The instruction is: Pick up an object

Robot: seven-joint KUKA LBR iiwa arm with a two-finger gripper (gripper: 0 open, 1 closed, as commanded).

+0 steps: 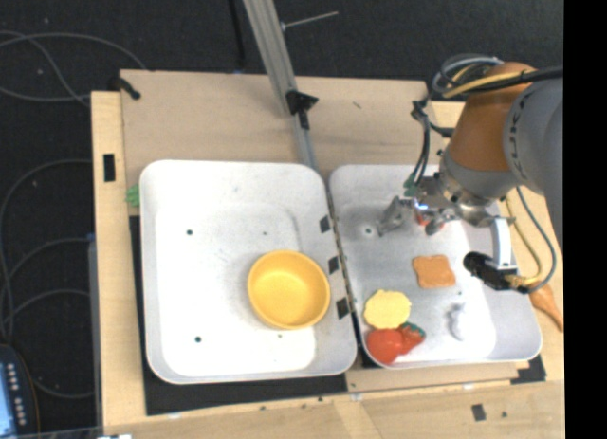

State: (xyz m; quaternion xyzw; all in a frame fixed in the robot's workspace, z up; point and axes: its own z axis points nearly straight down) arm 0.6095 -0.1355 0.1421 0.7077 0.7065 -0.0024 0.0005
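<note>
I saw the pincer [410,213] low over the far part of the right bin [365,191], its fingers spread, one grey finger [391,218] reaching out to the left and a reddish-tipped one nearer the wrist. Nothing sat between them, and I could not tell whether the tips touched the bin floor. I could read no label or writing anywhere.

The arm [493,134] came in from the right, its orange band bent over the bin's far right corner, cables looping above it, with a black fitting [482,268] hanging off just beside the wrist.

Nearer to me than the pincer, and a little right, lay an orange flat slice [434,271]. Further toward me sat a yellow piece [387,309], touching a red tomato-like toy [391,342] at the bin's near edge. A small grey item [457,319] lay right of those. Well to the pincer's left, in the left bin [190,200], stood a yellow bowl [287,288]. Both bins rested on the tan counter [209,115].
</note>
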